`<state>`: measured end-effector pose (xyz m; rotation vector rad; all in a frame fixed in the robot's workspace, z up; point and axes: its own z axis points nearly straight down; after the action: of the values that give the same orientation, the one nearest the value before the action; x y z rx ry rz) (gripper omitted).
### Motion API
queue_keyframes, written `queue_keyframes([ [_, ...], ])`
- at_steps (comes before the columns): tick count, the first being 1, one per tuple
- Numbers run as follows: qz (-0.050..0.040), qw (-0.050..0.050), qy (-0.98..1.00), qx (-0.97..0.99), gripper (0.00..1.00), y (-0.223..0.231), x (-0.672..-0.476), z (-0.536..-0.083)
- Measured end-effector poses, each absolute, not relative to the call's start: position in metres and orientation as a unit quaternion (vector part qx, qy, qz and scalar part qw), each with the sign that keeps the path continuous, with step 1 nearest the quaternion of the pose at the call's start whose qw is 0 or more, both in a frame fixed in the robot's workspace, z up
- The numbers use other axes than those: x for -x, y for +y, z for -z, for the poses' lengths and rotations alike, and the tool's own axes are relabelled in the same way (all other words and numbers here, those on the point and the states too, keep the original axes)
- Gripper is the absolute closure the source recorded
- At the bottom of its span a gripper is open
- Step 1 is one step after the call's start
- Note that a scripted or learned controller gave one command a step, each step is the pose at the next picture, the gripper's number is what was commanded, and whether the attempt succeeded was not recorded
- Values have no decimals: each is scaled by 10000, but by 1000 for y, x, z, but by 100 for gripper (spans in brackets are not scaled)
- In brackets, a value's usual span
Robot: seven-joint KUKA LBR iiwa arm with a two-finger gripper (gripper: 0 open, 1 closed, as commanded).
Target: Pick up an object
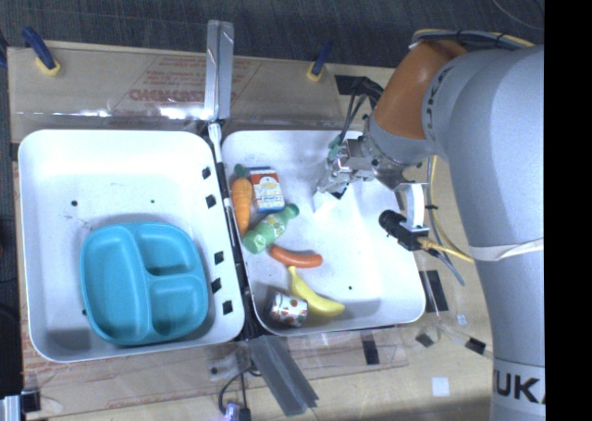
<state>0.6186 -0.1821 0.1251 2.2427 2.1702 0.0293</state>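
The right bin [388, 266] holds a cluster of toy food along its left side: an orange carrot [241, 204], a small orange and blue carton [266, 190], a green bottle [269, 226], a red sausage [296, 257], a yellow banana [313, 295] and a small printed can [288, 310]. My gripper [334, 179] hangs over the upper middle of this bin, to the right of the carton and apart from every object. Nothing shows between its fingers.
The left bin [55, 179] holds a blue sectioned tray [143, 282] at its lower middle. A metal divider bar [219, 68] rises between the bins at the back. The grey arm with its orange band [412, 95] fills the right side.
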Motion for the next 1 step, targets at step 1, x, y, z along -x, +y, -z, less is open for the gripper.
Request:
queue_keyframes([
  [1,-95,102,6955,-7184,0,-182,-619,-125],
])
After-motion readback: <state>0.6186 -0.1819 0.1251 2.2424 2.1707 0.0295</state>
